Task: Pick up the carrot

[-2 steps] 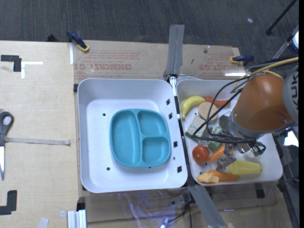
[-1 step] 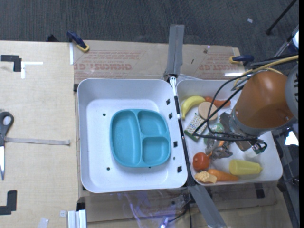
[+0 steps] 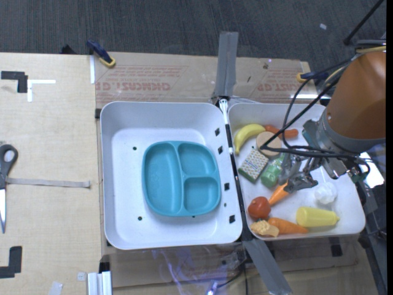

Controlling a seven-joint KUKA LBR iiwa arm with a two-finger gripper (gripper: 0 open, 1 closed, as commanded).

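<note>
My arm comes in from the right, the orange band [image 3: 363, 97] bulking large over the right bin [image 3: 350, 226], and my gripper [image 3: 293, 182] hangs low inside that bin, among the toy food. Its dark metal fingers [image 3: 301, 180] point down and to the left, and a carrot [image 3: 279, 193] sits right at their tips, its orange body slanting down-left from them. The fingers seem to close on its upper end, though cables and linkage crowd the spot and I cannot tell for sure whether they pinch it or only touch it.

A second carrot [image 3: 287, 226] lies flat near the bin's front wall, between a yellowish crumbly piece [image 3: 264, 228] and a pale yellow item [image 3: 317, 217]. A red tomato [image 3: 259, 207] rests just left of the carrot at my fingertips. Further back sit a banana [image 3: 248, 134], a speckled block [image 3: 253, 163] and a green piece [image 3: 272, 172] just beside my gripper. A white lump [image 3: 325, 194] lies to the right of the fingers.

The left bin [image 3: 116, 183] holds a teal divided plate [image 3: 182, 178], well apart from me. On the surface [image 3: 49, 165] to the far left lie scissors [image 3: 5, 183].
</note>
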